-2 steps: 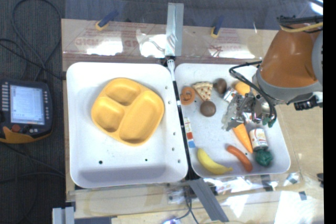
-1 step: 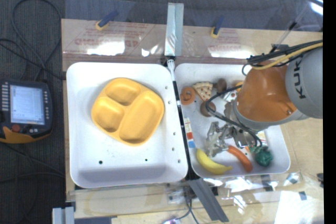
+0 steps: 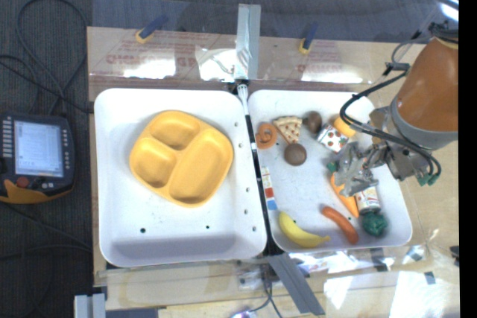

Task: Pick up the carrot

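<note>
The gripper hangs low in the right bin directly over the carrot, which lies slanted beneath it, top-left to bottom-right, though whether it holds anything I cannot tell.

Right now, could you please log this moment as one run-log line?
gripper: over right bin | carrot: just beneath it, no grasp visible | yellow plate: left bin

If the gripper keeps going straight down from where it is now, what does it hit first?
Most likely the carrot: the gripper hangs right over its upper end in the right bin. Height is hard to judge from this slanted view, so the small packet beside it could be brushed instead.
</note>
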### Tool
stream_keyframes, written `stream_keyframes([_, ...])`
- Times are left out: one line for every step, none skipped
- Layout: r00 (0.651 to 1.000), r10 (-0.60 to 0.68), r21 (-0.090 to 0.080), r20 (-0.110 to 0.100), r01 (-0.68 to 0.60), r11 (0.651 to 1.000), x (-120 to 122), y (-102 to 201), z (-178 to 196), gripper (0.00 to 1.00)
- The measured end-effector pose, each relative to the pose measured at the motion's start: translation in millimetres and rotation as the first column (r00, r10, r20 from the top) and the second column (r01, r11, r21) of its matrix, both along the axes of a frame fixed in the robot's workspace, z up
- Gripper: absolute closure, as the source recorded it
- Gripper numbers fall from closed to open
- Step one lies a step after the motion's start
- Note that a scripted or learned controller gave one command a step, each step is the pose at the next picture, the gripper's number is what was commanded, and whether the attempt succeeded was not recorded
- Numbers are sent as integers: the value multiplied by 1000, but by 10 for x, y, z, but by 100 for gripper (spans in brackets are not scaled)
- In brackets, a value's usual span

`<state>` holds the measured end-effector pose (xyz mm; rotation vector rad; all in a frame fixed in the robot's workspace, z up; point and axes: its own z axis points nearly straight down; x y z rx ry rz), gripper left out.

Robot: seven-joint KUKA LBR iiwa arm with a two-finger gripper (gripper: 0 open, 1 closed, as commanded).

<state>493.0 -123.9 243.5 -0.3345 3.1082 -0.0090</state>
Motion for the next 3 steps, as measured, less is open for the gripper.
stream_keyframes([979, 203, -1, -5, -203, 979, 87, -235, -1514, 100])
stream_keyframes([892, 452, 4, -12, -452, 892, 161, 244, -1036, 100])
stream_keyframes([718, 696, 2, -8, -696, 718, 225, -348, -1521, 100])
